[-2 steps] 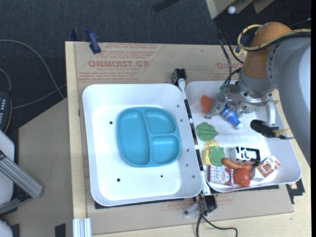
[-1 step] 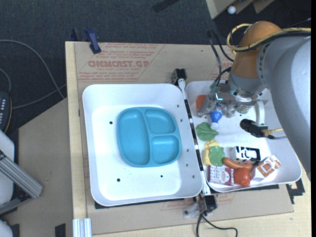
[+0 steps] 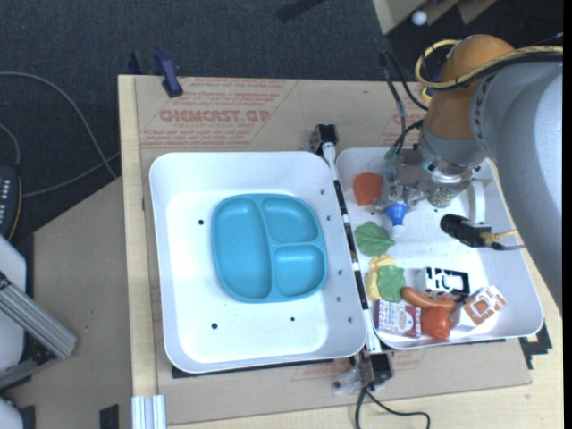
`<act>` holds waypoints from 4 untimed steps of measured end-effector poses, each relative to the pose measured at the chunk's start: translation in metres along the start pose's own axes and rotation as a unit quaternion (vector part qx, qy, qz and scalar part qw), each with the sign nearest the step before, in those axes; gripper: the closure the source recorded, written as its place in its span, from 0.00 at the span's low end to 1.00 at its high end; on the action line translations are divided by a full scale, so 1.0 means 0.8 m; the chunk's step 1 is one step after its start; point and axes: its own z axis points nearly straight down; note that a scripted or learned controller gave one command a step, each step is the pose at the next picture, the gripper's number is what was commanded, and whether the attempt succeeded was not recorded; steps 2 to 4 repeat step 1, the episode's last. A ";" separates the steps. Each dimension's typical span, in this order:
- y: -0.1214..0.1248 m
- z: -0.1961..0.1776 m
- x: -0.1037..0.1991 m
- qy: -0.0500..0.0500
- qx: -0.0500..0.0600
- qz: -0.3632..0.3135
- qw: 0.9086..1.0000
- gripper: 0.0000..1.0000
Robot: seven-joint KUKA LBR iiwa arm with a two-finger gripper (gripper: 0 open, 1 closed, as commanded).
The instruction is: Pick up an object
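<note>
My gripper (image 3: 404,195) hangs low over the back part of the right bin (image 3: 527,315), reaching in from the right. A small blue object (image 3: 396,214) lies right below its tip; whether it is touched I cannot tell. An orange-red piece (image 3: 366,188) sits just left of the gripper. In front of it lie a green leaf (image 3: 374,237), a yellow piece (image 3: 380,263) and a second green piece (image 3: 391,282).
The left bin (image 3: 179,239) holds a blue divided plate (image 3: 268,247). At the right bin's front lie a sausage (image 3: 427,298), a red tomato (image 3: 436,323), a small carton (image 3: 398,318), a black-and-white box (image 3: 445,281) and an orange-and-white box (image 3: 483,304).
</note>
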 end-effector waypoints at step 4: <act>-0.111 -0.115 0.091 0.003 -0.039 -0.009 0.999 1.00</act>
